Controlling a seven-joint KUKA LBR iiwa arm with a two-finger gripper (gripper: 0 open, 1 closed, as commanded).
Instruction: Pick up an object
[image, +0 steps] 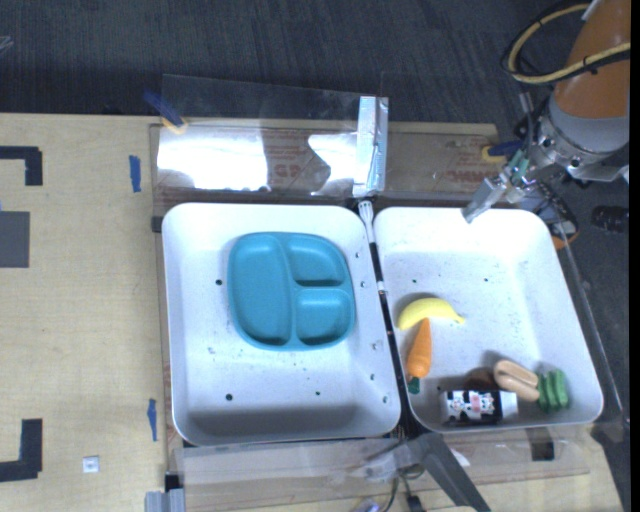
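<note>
The gripper (482, 203) hung over the right bin's (470, 255) upper rim, clear of its contents; jaw state could not be told. Banana (430, 312), carrot (419, 349), bottle (480, 404) and hot dog (516, 377) lay lower right, awaiting selection.

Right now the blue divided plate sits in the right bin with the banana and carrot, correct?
Not quite. The camera view shows the blue divided plate alone in the left bin. The banana and carrot do lie in the right bin.
</note>
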